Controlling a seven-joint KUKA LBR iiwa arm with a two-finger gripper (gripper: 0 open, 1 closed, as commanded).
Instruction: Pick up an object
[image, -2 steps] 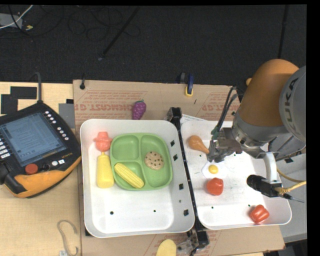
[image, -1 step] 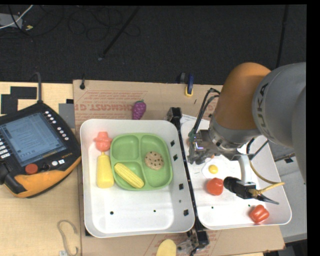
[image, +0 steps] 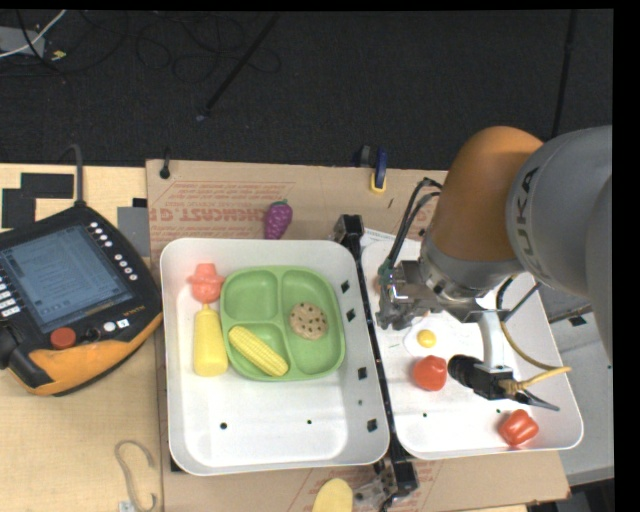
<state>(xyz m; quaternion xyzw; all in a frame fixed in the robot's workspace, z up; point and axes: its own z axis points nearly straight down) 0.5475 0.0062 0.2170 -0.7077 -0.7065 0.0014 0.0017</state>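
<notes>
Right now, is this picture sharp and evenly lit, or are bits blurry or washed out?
Camera view: the light is soft and even, with faint shadows; the cookie and corn cob in the left bin look crisp; the right bin has a white floor that is nearly washed out; the arm's orange band looks slightly soft; the backdrop behind the bench is very dark.

We've got a wide open strip along the near side of the left bin (image: 260, 425), while its far half is crowded by the green plate (image: 247, 297) carrying the corn (image: 258, 350) and cookie (image: 308, 320), with the yellow bottle (image: 208, 342) and pink toy (image: 205, 283) tight against the plate's left rim. In the right bin (image: 445, 432) we see a bare near-left patch, hemmed by the tomato (image: 430, 373), the egg (image: 427, 338) and the red piece (image: 518, 427). The arm (image: 520, 220) hangs over that bin's far half.
</notes>
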